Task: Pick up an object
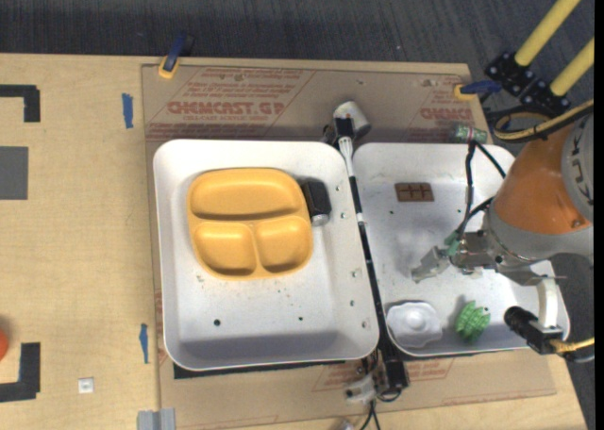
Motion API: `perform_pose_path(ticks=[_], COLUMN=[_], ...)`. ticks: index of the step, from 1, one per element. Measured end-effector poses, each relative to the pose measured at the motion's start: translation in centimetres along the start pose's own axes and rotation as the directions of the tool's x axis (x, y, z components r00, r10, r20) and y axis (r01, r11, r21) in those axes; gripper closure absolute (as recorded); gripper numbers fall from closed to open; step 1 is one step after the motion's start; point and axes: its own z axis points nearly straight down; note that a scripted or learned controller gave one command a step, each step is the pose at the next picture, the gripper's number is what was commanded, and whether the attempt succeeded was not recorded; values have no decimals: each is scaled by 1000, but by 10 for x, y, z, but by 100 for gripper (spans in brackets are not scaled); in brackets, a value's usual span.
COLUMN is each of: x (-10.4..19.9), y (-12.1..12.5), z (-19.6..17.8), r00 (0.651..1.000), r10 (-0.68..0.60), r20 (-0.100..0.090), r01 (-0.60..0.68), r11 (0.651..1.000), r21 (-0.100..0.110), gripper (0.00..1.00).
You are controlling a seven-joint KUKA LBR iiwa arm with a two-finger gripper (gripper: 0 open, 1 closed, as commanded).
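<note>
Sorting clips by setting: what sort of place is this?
Probably a robotics lab's grasping test bench: two white bins on taped cardboard, a yellow divided tray, small test objects and a robot arm.

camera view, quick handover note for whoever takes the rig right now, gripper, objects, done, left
Gripper: low over the right bin, nothing seen between its fingers.
Right bin: brown flat piece near the back, white round object and green toy at the front edge.
Left bin: yellow divided tray with a dark object beside it.
Done: no pick yet. Left: grasp one object and lift it.
</note>
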Motion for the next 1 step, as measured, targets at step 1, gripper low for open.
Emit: perform_pose_path(ticks=[1], x=[18], y=[-22], z=[-3], r00=[976], r10=[218], r20=[-1], r01=[-218], r11=[976], r21=[5], gripper=[0])
